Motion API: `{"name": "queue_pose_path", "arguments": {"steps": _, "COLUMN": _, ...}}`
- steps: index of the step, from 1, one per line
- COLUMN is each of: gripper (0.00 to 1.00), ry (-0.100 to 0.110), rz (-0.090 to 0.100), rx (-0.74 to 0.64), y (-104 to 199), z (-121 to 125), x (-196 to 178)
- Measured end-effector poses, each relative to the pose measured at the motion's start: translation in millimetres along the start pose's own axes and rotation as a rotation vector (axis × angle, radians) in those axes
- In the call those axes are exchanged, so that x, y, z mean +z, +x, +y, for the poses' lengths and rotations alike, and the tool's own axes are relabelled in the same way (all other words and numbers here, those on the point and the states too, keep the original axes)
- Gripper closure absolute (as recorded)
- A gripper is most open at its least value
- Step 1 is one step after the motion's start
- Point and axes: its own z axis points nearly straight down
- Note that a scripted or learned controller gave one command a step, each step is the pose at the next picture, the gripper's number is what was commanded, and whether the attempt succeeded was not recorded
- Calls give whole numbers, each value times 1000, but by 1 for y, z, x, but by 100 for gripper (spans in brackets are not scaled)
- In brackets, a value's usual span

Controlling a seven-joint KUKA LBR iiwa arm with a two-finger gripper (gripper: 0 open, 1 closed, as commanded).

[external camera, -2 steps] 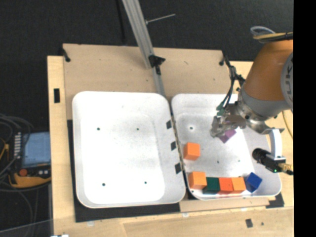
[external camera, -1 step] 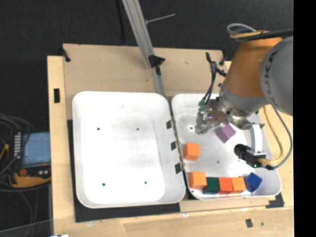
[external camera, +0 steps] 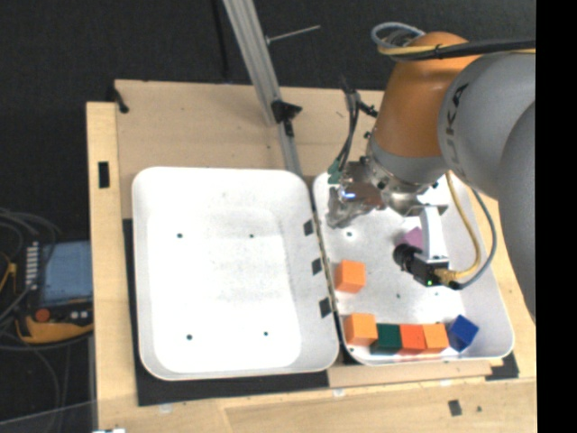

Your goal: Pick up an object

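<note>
- Approach step, by the look of it — nothing seen between the fingers, no block lifted yet.
- Pincer (external camera: 345, 204) hanging low at the upper-left corner of the right bin (external camera: 501, 332), close to the bin's left wall; open or shut — cannot tell from this slant.
- Nearest candidate: the lone orange cube (external camera: 350, 275), at about 6 o'clock from the pincer, near but apart.
- Further off, along the bin's lower edge, a row of blocks at roughly 5 o'clock: orange block (external camera: 361, 327), green block (external camera: 389, 337), 2 more orange ones, then a blue block (external camera: 462, 331).
- Small purple piece (external camera: 413, 238) at about 4 o'clock, partly hidden by the wrist gear.
- Next move, as a judgement: shift toward 6 o'clock, centre over the lone cube, descend, close.
- Left bin (external camera: 153, 242) at 9 o'clock.
</note>
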Motion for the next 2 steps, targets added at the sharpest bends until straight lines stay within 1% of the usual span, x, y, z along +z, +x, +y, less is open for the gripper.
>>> {"name": "queue_pose_path", "arguments": {"steps": 1, "gripper": 100, "ry": 0, "rz": 0, "rx": 0, "y": 44, "z": 24, "x": -6}}
{"name": "queue_pose_path", "arguments": {"steps": 2, "gripper": 100, "ry": 0, "rz": -1, "rx": 2, "y": 88, "z": 40, "x": -6}}
